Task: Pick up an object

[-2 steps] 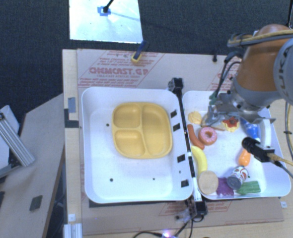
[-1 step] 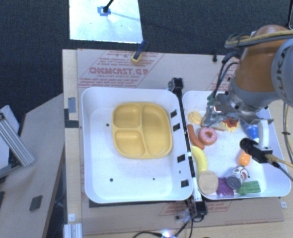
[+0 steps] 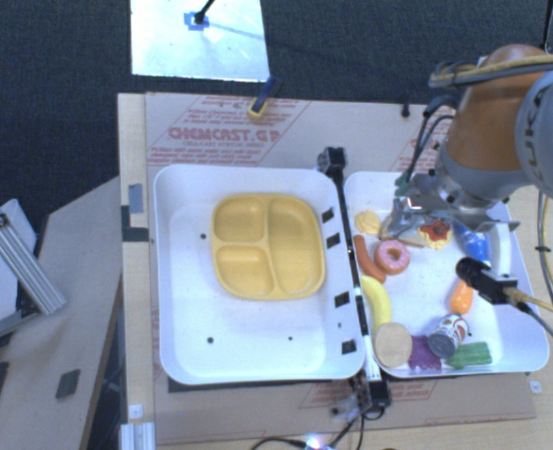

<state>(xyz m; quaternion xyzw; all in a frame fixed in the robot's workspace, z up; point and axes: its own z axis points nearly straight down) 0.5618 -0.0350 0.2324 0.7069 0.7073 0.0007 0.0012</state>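
You had two bins in front of you. The left bin [image 3: 178, 336] held a yellow tray [image 3: 265, 247] with three compartments, lying flat near its middle, likely the place meant to receive whatever was lifted. A black divider [image 3: 347, 270] ran between the bins where their rims met.

The right bin [image 3: 525, 345] carried the whole clutter, so your pick had to come from there. From its left side you had a pale yellow piece [image 3: 367, 222] at the top, an orange hot dog [image 3: 367, 259] beside a pink donut [image 3: 393, 256], then a banana [image 3: 378, 300] and below it a tan cookie [image 3: 393, 343] touching a purple piece [image 3: 424, 356]. Further right sat a small can [image 3: 445, 334], a green block [image 3: 471, 353], an orange carrot [image 3: 461, 297], a blue item [image 3: 474, 246] and a red-and-yellow toy [image 3: 436, 233].

The gripper [image 3: 403, 216] hung low over the bin's upper part, just above the donut and beside the pale piece; I judged one of those the likeliest target. Whether the claw was released or clenched I could not tell. Nothing showed in its grasp.

The toys lay close together, so a neighbour could have been nudged or caught. The arm's black cable end [image 3: 480, 280] crossed above the carrot, hampering a reach there.
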